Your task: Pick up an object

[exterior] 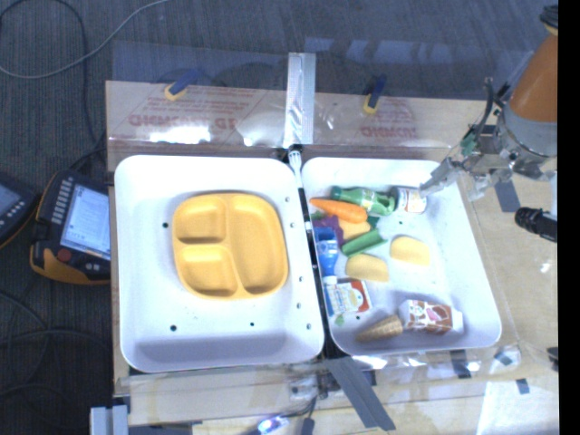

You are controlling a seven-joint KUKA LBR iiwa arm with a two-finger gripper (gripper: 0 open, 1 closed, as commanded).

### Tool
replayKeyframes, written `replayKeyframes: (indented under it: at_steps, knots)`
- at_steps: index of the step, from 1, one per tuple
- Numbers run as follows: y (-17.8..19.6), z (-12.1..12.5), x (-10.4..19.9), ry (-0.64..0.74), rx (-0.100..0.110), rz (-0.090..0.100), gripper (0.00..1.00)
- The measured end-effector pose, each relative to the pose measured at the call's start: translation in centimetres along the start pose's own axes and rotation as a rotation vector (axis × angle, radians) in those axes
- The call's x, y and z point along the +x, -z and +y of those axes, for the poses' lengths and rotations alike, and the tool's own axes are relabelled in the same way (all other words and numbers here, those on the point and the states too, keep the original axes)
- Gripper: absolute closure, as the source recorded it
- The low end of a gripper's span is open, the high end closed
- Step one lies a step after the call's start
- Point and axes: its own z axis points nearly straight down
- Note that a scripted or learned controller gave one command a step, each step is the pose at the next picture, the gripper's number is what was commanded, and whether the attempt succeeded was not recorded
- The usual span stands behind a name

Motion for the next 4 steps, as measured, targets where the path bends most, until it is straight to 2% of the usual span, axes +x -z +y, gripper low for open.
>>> replayKeyframes:
  at_steps: [1, 2, 3, 4]
  knots:
    - [-8.2, 4.2, 5.0, 0.041, -0.01, -0.01, 0.0]
    - [-9.0, 4.8, 4.7, 0.035, -0.031, -0.017, 0.0]
    - [-8.8, 5.0, 9.4, -0.202, -0.027, -0.008, 0.0]
    - [-9.9, 4.7, 9.8, -0.059, -0.05, -0.022, 0.0]
